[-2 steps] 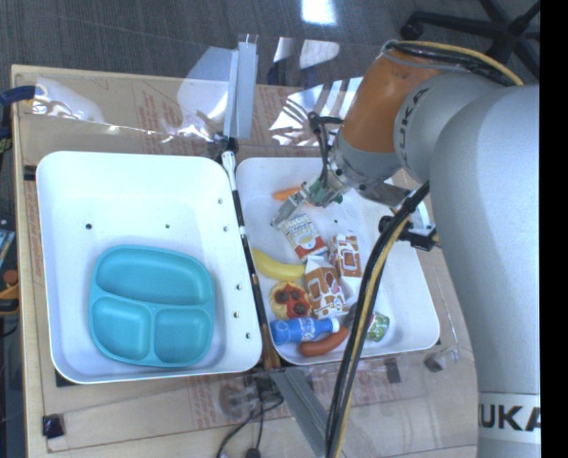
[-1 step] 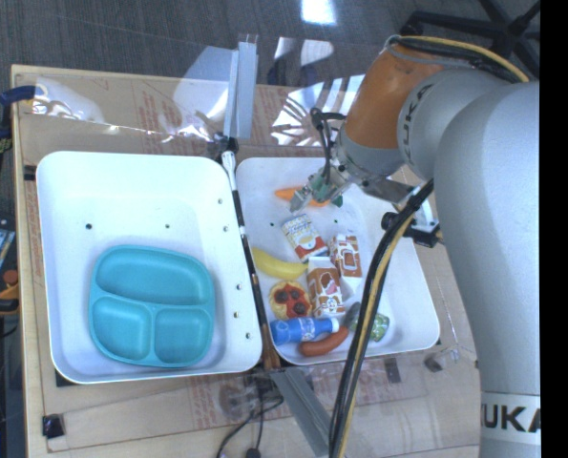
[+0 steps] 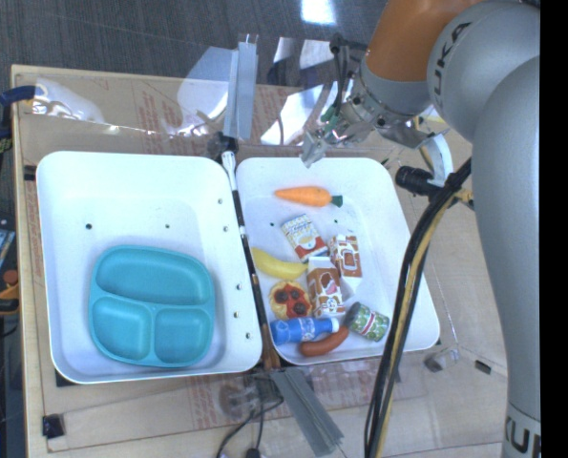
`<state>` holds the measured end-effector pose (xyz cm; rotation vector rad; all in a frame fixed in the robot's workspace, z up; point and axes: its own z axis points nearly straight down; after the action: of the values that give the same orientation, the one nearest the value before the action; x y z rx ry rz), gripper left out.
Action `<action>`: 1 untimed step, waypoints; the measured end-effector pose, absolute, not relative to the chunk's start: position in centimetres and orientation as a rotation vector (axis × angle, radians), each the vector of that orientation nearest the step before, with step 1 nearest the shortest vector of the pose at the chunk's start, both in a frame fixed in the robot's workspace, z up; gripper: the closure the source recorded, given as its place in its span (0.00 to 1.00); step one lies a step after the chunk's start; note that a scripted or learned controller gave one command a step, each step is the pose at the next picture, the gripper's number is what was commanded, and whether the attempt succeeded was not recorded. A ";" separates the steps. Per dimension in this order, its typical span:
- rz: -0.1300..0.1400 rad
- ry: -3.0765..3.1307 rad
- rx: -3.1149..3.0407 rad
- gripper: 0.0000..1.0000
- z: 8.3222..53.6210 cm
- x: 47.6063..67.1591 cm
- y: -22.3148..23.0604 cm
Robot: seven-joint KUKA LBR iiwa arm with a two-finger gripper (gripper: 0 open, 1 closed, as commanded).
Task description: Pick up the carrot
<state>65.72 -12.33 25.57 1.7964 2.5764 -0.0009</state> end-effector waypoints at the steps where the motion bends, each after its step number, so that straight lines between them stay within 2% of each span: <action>1: -0.002 2.577 1.797 0.00 25.5 65.7 -12.3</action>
<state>65.71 -12.33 25.52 1.7970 2.5772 -0.0015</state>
